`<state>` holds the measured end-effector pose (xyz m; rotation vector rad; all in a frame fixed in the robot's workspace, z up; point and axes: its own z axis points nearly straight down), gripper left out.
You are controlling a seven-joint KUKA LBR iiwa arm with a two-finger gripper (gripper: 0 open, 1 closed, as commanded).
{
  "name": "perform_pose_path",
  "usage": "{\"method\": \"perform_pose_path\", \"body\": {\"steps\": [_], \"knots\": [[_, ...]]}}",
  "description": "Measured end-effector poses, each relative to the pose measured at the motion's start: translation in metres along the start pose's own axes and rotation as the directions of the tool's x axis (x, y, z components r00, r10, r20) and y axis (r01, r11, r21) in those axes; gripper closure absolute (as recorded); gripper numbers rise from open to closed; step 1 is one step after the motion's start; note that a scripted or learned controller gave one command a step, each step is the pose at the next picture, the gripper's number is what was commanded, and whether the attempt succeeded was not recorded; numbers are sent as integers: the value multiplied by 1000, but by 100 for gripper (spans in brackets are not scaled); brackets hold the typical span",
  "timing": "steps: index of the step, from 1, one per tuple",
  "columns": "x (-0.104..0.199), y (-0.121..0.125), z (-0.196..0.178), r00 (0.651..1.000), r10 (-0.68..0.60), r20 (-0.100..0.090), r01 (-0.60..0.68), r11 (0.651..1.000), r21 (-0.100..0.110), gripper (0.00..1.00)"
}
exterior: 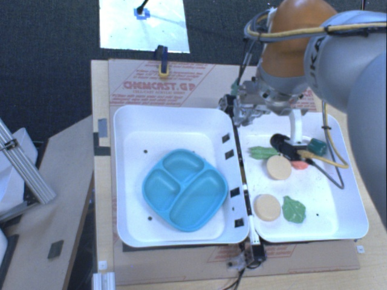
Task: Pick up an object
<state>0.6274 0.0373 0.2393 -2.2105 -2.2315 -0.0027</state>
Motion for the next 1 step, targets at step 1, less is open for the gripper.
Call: {"method": "perform_pose_path", "body": {"steps": [1], "knots": [[51, -3, 17, 1000, 0, 0, 0, 1000, 1, 100]]}}
